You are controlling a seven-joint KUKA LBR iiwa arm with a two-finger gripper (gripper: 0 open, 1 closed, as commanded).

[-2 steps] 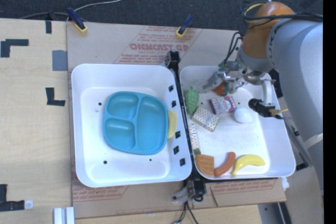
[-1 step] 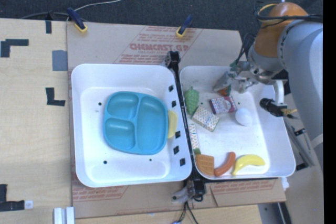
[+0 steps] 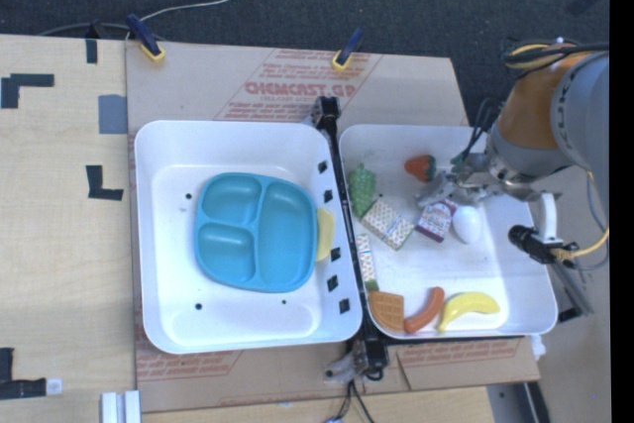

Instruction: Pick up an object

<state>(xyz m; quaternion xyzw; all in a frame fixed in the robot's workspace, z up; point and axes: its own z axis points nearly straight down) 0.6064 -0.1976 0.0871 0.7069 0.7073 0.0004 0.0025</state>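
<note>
My fingers [image 3: 451,193] hang low in the right bin [image 3: 495,139], though I cannot tell how they are set. The small purple packet [image 3: 434,221] lies just beneath, touching the white egg [image 3: 467,226]. Descending here, I could nudge both and grip nothing.

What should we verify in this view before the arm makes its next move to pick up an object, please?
1. Gripper is over the right bin: ok.
2. A pickable thing lies close by, the purple packet and white egg: ok.
3. Finger opening: cannot tell.
4. Anything held already: cannot tell.
5. Banana and sausage lie apart from the gripper: ok.
6. Blue divided plate sits in the left bin, out of the way: ok.
</note>
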